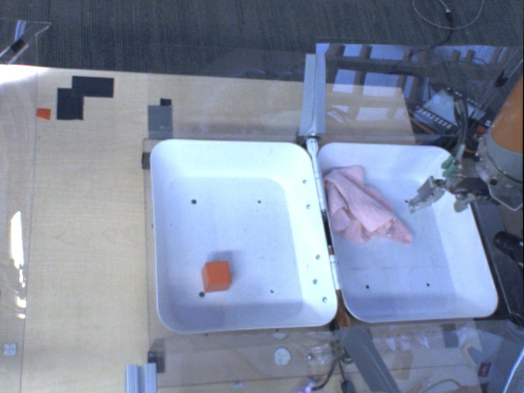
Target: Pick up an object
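Note:
A small orange cube (217, 276) lies in the left bin (246, 166), toward its front left. In the right bin (458, 301) a crumpled pink cloth (363, 206) rests against the left wall. My gripper (442, 198) hovers over the right side of that bin, to the right of the cloth and apart from it. Its fingers (422, 196) are spread open and hold nothing.
A metal divider rail (312, 97) runs back from between the two bins. Black patches (80, 94) and a small orange mark (42, 114) lie on the wooden bench at the far left. Cables and equipment (446, 97) crowd the back right.

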Robot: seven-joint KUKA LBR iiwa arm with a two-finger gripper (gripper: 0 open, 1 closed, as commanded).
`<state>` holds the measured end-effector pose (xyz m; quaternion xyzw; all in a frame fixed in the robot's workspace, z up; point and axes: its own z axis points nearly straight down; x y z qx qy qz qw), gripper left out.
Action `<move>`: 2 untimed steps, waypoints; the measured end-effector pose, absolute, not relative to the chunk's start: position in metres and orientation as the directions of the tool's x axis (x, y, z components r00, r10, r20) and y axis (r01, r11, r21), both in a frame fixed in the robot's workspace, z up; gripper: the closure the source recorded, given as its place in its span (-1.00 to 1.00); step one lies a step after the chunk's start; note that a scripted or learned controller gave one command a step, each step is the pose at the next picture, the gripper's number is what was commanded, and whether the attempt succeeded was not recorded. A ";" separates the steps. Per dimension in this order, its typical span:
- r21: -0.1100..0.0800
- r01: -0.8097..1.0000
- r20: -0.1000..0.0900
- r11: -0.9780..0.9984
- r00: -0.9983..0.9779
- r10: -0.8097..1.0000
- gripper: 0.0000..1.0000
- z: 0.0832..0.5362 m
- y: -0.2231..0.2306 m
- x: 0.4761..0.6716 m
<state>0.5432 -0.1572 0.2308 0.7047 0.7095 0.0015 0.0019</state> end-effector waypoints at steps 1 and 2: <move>0.005 1.000 -0.001 0.007 -0.007 1.000 -1.00 0.231 -0.157 0.543; 0.003 1.000 0.000 -0.004 0.004 1.000 -1.00 0.113 -0.142 0.564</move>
